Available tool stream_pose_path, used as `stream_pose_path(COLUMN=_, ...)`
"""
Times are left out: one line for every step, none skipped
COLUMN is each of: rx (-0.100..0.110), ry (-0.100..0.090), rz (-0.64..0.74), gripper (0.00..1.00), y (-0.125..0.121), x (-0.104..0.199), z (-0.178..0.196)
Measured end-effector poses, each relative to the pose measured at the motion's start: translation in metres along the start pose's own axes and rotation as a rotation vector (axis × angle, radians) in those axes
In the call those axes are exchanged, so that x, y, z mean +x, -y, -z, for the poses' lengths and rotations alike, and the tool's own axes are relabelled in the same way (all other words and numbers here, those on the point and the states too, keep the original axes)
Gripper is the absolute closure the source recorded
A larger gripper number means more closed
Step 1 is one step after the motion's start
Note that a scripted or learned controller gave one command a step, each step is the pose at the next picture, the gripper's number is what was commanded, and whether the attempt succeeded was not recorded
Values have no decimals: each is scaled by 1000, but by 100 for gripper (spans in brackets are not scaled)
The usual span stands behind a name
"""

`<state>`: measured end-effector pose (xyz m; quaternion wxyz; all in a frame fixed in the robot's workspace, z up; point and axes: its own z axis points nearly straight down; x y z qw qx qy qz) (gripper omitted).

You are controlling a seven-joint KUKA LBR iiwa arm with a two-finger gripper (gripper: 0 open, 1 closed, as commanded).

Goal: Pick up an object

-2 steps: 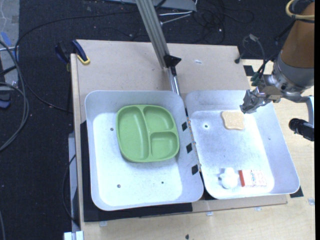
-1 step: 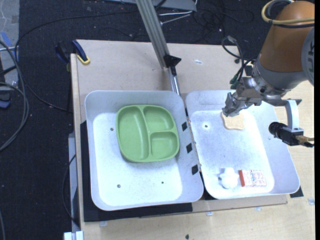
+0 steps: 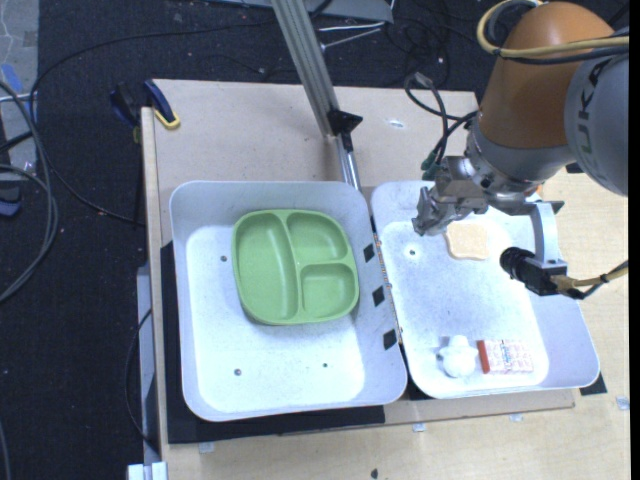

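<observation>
Camera view: green tray [image 3: 296,266] in left bin [image 3: 200,298].

Two white bins [image 3: 200,368], one green tray [image 3: 296,266], three small objects [image 3: 467,241].

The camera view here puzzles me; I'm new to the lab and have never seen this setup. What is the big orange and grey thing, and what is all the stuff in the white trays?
One camera looks down at a slant on a wooden bench. The big grey and orange thing is a robot arm reaching in from the right. Its gripper hangs over the far end of the right bin, beside a pale tan flat piece. I cannot tell whether it grips anything. Near that bin's front edge lie a small white object and a red and white packet. The left bin holds a green divided plate. A program makes the arm try to pick something up.
</observation>
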<state>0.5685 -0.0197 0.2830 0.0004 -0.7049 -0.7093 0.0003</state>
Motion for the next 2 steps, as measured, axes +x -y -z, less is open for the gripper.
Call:
stream_pose_path(rx=2, ry=-1, rz=1, gripper=100, y=3, x=45, z=-20)
stream_pose_path(rx=1, ry=-1, rz=1, gripper=100, y=9, x=88, z=-34)
